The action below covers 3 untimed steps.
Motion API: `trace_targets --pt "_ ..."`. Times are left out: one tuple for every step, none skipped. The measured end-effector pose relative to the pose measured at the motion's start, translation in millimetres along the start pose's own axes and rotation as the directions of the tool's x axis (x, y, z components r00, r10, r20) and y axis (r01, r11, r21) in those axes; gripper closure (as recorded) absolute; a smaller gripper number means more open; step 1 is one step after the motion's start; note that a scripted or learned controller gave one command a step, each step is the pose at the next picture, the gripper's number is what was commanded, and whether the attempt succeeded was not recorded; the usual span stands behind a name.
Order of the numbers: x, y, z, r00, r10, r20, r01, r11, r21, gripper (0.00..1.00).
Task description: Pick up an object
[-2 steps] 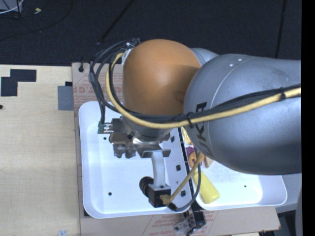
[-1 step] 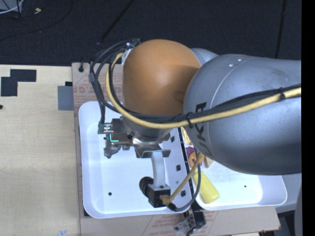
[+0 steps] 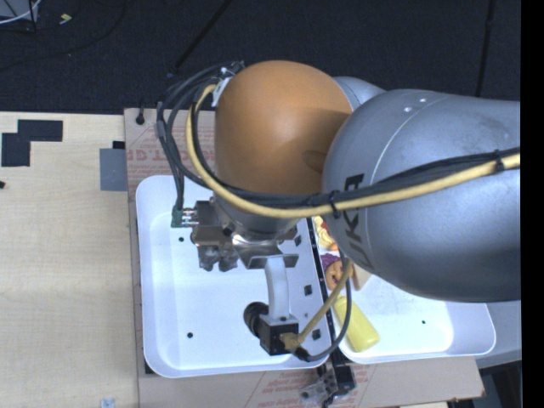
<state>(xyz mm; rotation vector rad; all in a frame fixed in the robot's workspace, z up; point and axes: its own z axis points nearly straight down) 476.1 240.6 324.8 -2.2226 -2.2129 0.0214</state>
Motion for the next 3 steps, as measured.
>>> trace_targets --pt "0.0 0.0 0.4 1.000 0.001 0.000 -0.001 1.000 0.001 0.00" --pt "-1.2 0.3 -8.9 1.000 0.001 0.002 -0.001 1.000 0.004 1.00" --pt "-1.2 0.3 -8.5 1.000 0.001 0.002 -0.001 1.000 0.005 0.00"
